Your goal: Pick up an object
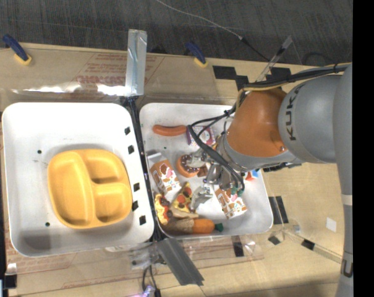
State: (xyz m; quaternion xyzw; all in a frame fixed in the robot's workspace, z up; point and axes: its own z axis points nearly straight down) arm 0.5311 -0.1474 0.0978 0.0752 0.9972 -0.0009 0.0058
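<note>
A cardboard-covered bench (174,67) on a dark floor bears two shallow white bins side by side, with blue clamps at its far edge. The right bin (174,113) holds the candidates for picking, crowded toward its near half: from the bin's centre, a small printed carton (164,177) lies at about nine o'clock, a second like it (232,204) at about four o'clock, a pizza slice (182,202) at about six o'clock, a carrot (193,226) beyond it along the near wall, a round doughnut-like piece (190,164) near the centre, and a sausage (169,129) alone at eleven o'clock. The gripper (204,193) hangs low over the cluster, between the pizza slice and the second carton; how far its fingers stand apart I cannot tell, and nothing is seen clasped in them. To do this step well, I judge it should settle squarely over one item, the pizza slice or the carton beside it, so the fingers straddle that alone and do not jam on a neighbour. Counted: two cartons, one sausage, one doughnut piece, one pizza slice, one carrot. The left bin (20,141) carries one yellow compartment tray (88,187).
</note>
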